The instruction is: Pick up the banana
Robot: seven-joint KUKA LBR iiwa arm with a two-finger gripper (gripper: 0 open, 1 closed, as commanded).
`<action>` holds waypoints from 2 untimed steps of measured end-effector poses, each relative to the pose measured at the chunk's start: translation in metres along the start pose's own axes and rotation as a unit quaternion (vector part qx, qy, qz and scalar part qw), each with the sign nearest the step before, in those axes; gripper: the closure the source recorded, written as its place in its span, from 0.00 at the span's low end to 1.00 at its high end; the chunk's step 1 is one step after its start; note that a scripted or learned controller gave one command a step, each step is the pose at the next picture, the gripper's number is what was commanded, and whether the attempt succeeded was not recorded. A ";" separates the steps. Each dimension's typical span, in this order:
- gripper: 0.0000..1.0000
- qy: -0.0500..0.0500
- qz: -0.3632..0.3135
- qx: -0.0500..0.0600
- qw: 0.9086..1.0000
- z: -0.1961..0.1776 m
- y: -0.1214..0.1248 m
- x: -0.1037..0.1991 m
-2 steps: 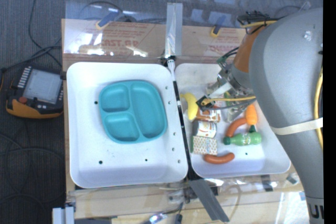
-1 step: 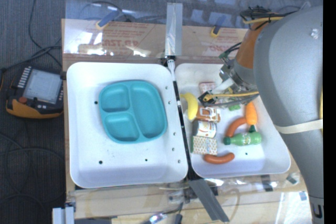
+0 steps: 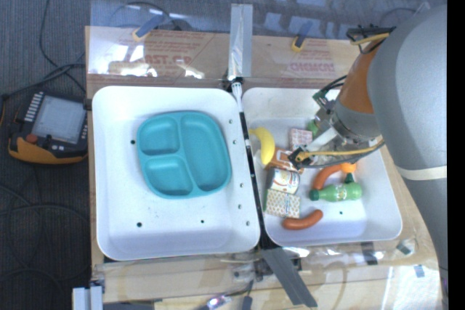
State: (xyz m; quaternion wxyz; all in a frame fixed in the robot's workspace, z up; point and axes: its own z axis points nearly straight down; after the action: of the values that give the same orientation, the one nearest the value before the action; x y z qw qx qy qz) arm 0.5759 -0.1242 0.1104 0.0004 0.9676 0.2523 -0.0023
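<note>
Grey arm [image 3: 425, 105] fills right side, nearest lens, orange band above wrist. Gripper [image 3: 299, 155] down in right bin [image 3: 378, 218], tip just right of banana [image 3: 264, 144]; finger state cannot tell, too small and dark. Banana lies at bin's left wall, not visibly held. Nearby: snack packets [image 3: 283, 192], sausage [image 3: 302, 220], green bottle [image 3: 337, 193], possibly carrot [image 3: 333, 173]. Left bin [image 3: 116, 229] holds teal divided plate [image 3: 183, 153].

I see my arm [image 3: 418, 105] reaching in from the right, wrist angled down-left, tool [image 3: 299, 155] low.
</note>
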 end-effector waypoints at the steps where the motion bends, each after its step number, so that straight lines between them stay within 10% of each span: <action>1: 0.00 -0.001 0.000 0.001 1.000 0.002 -0.001 0.000; 2: 0.00 0.012 0.028 -0.006 1.000 0.015 -0.006 -0.001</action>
State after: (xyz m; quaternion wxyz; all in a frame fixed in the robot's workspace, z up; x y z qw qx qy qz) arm 0.5723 -0.1197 0.0950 0.0034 0.9743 0.2251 0.0111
